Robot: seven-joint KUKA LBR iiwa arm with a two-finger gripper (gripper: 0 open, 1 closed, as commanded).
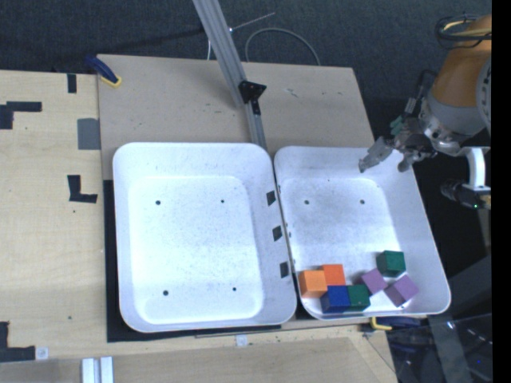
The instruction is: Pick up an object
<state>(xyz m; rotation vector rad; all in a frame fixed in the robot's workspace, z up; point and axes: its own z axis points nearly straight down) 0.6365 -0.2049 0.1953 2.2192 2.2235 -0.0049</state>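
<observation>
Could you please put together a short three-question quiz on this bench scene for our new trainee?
1. True or false: the small coloured blocks lie in the right-hand shallow white bin.
2. Which block sits nearest the bin's right wall: A) orange square block, B) dark blue square block, C) light purple square block?
3. Fill in: the two-finger gripper hovers over the bin's ____ right corner.

Key: 1 true; 2 C; 3 far.

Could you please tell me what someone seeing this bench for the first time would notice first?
The eye goes first to the cluster of coloured blocks huddled at the near edge of the right bin: orange, blue, green and purple against the white. Next comes the gripper, poised over that bin's far right corner, well away from the blocks. The left bin sits alongside, plain white.
</observation>
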